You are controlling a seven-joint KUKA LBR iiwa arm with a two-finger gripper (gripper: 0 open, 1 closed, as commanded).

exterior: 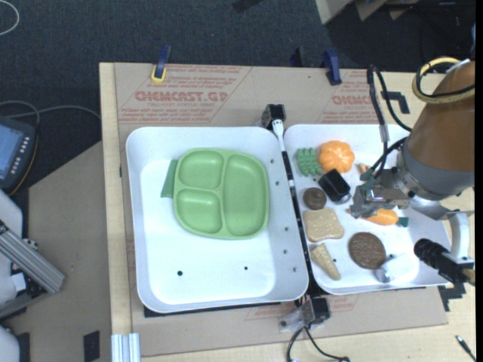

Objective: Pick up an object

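Brown round cookie [367, 249] just below my pincer [370, 202], orange carrot piece [385, 217] touching beneath it (grip state unclear); crowded neighbours risk a glancing, failed pick.

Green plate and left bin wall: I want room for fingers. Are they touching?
Apart. The camera view shows bare white floor all around the green plate, between it and the left bin's walls.
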